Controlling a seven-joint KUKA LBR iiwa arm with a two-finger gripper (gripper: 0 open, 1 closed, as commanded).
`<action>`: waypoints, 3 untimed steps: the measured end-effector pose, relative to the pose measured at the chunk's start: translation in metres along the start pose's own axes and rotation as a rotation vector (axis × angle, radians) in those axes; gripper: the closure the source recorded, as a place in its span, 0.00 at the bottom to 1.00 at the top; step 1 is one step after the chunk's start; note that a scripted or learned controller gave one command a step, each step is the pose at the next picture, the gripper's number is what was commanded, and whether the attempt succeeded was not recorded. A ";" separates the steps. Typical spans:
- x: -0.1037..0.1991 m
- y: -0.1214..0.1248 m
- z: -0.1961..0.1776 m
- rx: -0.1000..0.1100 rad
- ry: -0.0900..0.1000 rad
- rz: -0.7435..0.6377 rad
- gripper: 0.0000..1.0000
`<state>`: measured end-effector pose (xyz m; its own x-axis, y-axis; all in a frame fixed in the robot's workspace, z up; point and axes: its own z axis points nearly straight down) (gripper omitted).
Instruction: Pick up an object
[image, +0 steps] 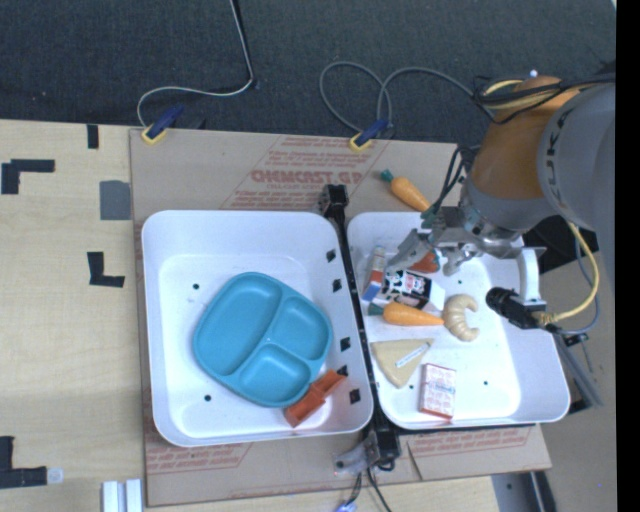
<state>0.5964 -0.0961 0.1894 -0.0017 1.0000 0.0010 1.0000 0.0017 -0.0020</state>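
Observation:
My gripper (432, 252) hangs over the upper middle of the right bin (530, 385), its two grey fingers spread apart, open. A small red-orange piece (428, 264) lies between and just below the fingertips, partly hidden. Right under the gripper sits a black-and-white cow-patterned toy (407, 288). An orange carrot (412, 316) lies below it, a beige croissant (461, 316) to its right. A cream wedge (399, 358) and a red-and-white packet (437, 389) lie nearer the front.
The left bin (170, 250) holds a blue divided plate (262, 338) and an orange-red piece (310, 398) by its front right corner. A second carrot (407, 190) lies on the cardboard behind the right bin. A tube-like item (376, 275) rests along the right bin's left wall.

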 end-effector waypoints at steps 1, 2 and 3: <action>-0.003 0.017 0.066 -0.023 -0.003 0.003 0.00; -0.004 0.040 0.086 -0.004 -0.002 0.000 0.00; -0.019 0.011 0.097 -0.026 -0.007 -0.002 0.00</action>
<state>0.6071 -0.1151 0.0926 -0.0033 1.0000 -0.0060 0.9997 0.0035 0.0238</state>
